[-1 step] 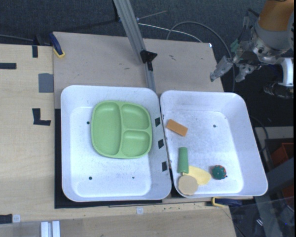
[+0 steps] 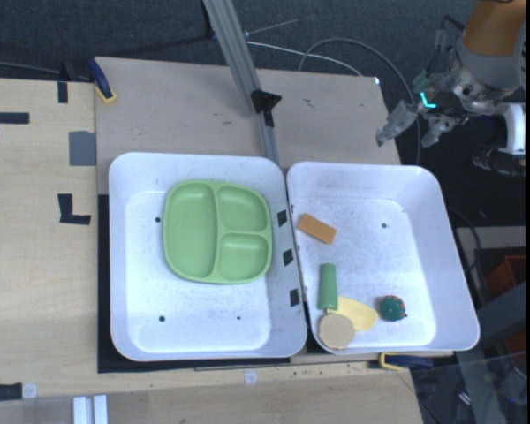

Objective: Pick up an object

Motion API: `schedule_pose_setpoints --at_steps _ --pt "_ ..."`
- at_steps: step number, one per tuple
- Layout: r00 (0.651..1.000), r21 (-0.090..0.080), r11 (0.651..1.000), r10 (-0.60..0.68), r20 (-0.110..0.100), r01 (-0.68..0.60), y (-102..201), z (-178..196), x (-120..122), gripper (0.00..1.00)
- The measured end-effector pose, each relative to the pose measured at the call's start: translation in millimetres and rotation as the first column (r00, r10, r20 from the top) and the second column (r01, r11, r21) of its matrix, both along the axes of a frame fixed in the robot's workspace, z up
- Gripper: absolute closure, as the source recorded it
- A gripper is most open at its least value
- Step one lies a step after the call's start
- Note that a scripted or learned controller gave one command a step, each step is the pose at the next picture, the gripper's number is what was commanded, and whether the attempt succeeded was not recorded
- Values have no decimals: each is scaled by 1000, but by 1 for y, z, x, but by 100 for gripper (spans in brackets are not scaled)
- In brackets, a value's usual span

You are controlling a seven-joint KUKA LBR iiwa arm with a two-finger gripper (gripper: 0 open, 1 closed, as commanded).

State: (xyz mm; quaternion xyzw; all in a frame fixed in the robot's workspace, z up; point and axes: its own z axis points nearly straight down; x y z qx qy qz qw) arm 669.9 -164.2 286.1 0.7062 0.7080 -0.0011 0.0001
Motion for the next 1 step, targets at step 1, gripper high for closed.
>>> schedule_pose_setpoints --at_steps 1 --pt "1000 2 1000 1 -6 -1 5 -63 4 0"
